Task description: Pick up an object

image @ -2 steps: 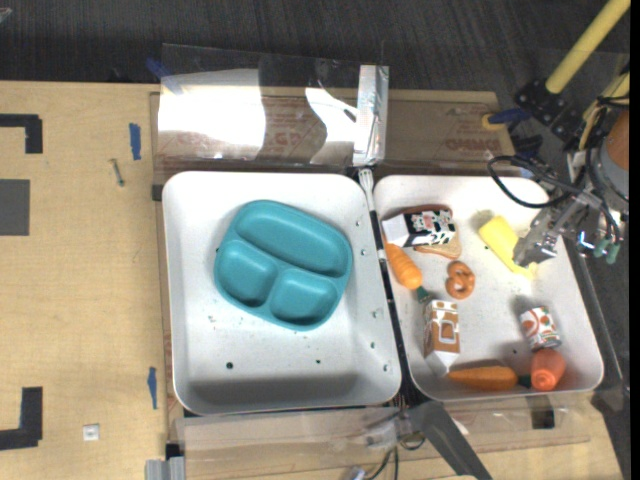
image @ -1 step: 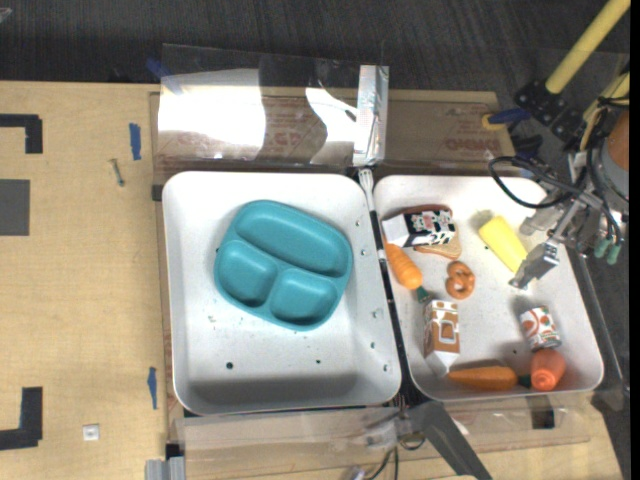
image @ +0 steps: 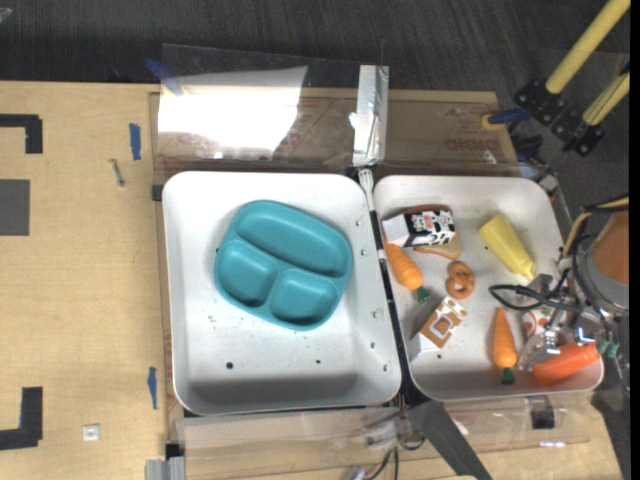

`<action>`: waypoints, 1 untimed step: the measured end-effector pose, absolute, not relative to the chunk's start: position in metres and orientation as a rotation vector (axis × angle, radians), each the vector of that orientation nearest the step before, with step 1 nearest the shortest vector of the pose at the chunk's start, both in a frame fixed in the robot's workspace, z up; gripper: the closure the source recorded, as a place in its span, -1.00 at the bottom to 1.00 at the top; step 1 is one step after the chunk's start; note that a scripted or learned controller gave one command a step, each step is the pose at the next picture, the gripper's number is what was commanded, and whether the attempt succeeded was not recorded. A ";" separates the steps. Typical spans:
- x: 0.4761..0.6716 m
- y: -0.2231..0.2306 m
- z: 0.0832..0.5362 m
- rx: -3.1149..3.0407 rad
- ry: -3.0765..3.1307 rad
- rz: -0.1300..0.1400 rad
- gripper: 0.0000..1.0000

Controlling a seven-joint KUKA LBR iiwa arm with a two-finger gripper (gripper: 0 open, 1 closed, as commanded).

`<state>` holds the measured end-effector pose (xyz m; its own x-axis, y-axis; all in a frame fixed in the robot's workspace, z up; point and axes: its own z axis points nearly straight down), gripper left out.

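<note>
Nearest you, at the right-hand white bin's (image: 470,389) five o'clock corner, the arm's two-finger gripper (image: 548,340) hangs among black cables over an orange-red oval toy (image: 562,363), with a small orange carrot (image: 503,338) just beside it at nine o'clock; you cannot tell how the claw is set. Further up that bin you see a brown-and-white block (image: 442,321), an orange ring-shaped piece (image: 460,279), a second orange carrot (image: 404,265), a yellow oblong toy (image: 507,245) and a black-and-white cow-patterned carton (image: 428,226) toward twelve o'clock. The left-hand white bin (image: 200,348) bears a teal three-compartment plastic tray (image: 283,261).
</note>
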<state>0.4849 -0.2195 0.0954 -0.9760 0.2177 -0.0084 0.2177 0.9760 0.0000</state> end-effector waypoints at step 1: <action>0.483 -0.202 0.089 0.273 3.118 -0.007 -1.00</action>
